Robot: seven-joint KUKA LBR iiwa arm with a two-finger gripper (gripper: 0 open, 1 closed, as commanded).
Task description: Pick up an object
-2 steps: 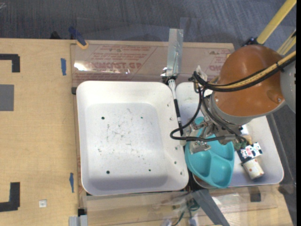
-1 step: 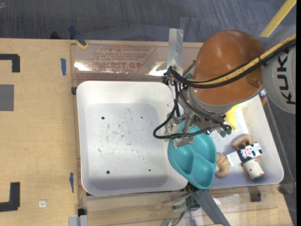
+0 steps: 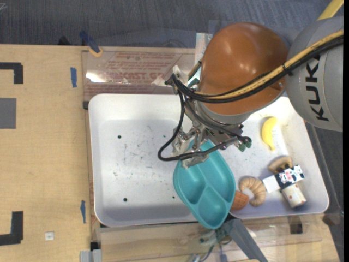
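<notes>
A teal divided plate [image 3: 206, 190] hangs tilted over the seam between the two white bins, its lower end past the front rim. My gripper [image 3: 192, 153] sits at the plate's upper rim, below the big orange wrist band [image 3: 242, 64], and is shut on that rim. In the right bin [image 3: 312, 146] lie a yellow banana [image 3: 269, 132], a tan ring-shaped pastry [image 3: 254, 190], a small orange piece [image 3: 240, 201] partly under the plate, a brown lump [image 3: 280, 163], and a white carton with black patches [image 3: 288, 180].
The left bin [image 3: 131, 152] has a scuffed white floor beside the plate. A clear plastic sheet [image 3: 139, 70] lies behind it. Black cables [image 3: 163, 149] loop out left of the wrist. The wooden bench [image 3: 41, 146] stretches to the left.
</notes>
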